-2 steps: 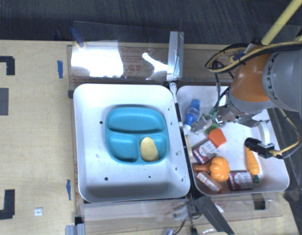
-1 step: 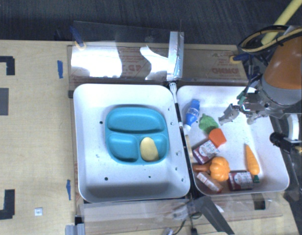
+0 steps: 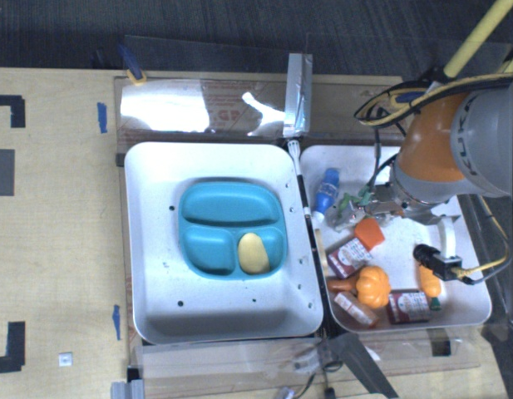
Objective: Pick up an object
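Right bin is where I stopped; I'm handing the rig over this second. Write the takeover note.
Claw: low in the right bin, among the clutter by the orange block; open or shut can't be told, nothing seen held.
Right bin: blue bottle, small pumpkin, red packets.
Left bin: blue tray with a yellow lemon in one compartment.
Done: no pick confirmed.
Left: grasp and lift one object.

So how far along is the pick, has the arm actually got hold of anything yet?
Done: the arm has reached into the right bin, with its pincer low over the clutter near the orange block. In hand: nothing visibly held or lifted. Left: the grasp and lift. The small pumpkin, blue bottle and the rest lie in the bin, and the yellow lemon sits in the blue tray in the left bin.
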Tool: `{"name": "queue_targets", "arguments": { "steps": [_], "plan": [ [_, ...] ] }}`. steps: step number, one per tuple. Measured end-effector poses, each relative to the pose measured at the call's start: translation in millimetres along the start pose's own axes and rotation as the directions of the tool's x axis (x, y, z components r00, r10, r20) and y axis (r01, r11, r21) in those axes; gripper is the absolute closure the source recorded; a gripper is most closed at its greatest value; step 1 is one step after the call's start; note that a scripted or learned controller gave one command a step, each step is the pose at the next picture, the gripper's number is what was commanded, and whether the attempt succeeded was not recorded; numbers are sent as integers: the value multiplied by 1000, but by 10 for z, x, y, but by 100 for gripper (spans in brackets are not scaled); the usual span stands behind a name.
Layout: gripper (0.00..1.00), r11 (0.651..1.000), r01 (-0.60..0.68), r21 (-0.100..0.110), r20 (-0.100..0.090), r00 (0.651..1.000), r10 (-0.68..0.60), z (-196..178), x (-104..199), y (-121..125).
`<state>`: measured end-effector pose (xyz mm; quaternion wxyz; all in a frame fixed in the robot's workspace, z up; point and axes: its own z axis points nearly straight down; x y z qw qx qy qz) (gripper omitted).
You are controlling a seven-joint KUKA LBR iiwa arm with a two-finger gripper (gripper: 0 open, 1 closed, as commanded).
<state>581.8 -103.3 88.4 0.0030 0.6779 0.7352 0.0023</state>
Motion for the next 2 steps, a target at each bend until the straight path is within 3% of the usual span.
{"name": "queue_targets", "arguments": {
  "steps": [1, 2],
  "plan": [
    [100, 1000, -2, -5, 2, 1000, 2, -112, -14, 12],
    [100, 1000, 4, -4, -3, 1000, -4, -1015, 579, 490]
  ]
}}
